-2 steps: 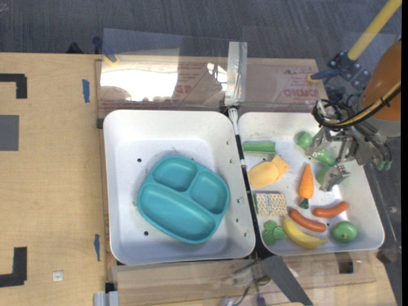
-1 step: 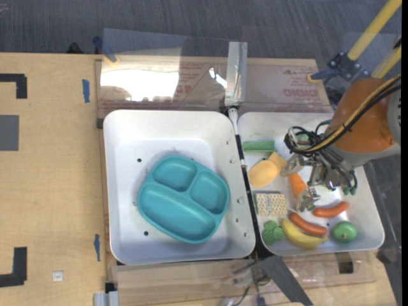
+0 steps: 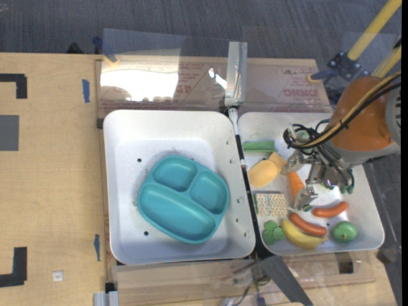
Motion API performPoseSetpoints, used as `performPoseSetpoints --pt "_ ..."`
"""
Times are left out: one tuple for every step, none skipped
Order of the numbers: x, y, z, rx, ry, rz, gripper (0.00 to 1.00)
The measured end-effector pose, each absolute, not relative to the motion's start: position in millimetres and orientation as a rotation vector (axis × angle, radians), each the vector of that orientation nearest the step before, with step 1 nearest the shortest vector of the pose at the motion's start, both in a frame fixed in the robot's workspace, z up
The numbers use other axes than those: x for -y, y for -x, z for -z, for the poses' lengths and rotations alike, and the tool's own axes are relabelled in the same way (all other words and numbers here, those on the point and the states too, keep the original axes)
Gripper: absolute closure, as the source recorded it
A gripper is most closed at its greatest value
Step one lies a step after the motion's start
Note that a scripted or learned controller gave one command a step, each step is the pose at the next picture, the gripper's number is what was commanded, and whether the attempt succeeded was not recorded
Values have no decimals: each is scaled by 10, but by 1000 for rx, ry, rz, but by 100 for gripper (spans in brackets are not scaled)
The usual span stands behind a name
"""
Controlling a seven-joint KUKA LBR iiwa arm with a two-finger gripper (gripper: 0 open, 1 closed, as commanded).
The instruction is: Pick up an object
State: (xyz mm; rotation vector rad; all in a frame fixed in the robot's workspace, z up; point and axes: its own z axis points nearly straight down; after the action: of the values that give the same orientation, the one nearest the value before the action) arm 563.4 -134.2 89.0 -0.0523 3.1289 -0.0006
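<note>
The carrot, a small orange piece, lies in the right bin, just behind the red sausage and the banana, with the waffle square to its left and the yellow pear just beyond. The gripper hangs right beside the carrot, on the side away from the waffle; whether it is clenched or released I cannot tell. Judging by this crowding, a clean pick calls for centring over the carrot and descending straight, clear of the sausage.
</note>
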Motion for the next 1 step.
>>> performPoseSetpoints --pt "1337 -5683 -1029 -3111 54 5 100"
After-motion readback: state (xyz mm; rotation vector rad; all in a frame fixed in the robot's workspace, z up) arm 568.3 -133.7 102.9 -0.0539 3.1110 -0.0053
